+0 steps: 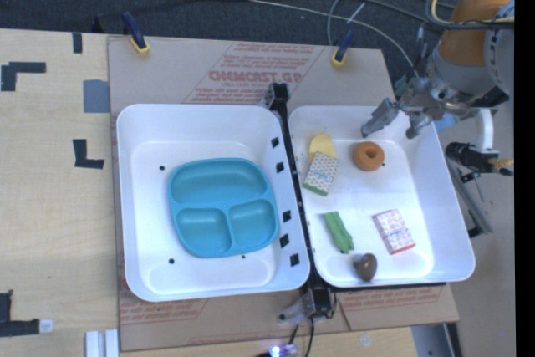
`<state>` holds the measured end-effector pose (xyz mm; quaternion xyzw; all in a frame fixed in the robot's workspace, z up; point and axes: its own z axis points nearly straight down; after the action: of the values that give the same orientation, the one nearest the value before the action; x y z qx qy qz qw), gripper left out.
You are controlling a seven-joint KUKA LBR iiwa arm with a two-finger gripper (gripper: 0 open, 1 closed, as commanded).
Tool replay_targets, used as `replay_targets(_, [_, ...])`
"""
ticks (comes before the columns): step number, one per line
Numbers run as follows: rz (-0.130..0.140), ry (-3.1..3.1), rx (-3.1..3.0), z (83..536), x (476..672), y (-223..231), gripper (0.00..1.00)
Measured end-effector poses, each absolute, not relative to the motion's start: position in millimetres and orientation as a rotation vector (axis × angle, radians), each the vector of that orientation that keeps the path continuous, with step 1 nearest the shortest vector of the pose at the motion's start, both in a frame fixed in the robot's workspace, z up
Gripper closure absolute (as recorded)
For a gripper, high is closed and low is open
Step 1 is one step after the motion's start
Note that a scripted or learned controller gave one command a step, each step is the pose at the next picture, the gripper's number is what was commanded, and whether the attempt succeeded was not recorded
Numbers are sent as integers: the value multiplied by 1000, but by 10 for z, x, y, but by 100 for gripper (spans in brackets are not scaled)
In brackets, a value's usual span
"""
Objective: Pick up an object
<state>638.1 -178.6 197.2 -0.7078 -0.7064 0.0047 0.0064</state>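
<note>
We note the gripper (394, 119) spread open and empty above the right bin's (443, 205) far corner, the doughnut (368, 155) just below-left of it likely the nearest pick, the pink packet (393, 231), green piece (338, 231) and brown lump (365, 266) lying farther below.

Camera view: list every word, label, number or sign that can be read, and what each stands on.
"CHEMCAST GP": red print on the brown protective sheet under the bins, seen upside down; I read it with some doubt.
Smaller red lines around it on the same sheet: too blurred to read.
Red and white packet in the right bin: printed, but too small to read.
Patterned packet near the divider: no legible text.
</note>
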Motion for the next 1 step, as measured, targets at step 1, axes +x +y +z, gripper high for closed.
replay_targets(1, [2,-2223,-2219,2068,6414,-1781,0])
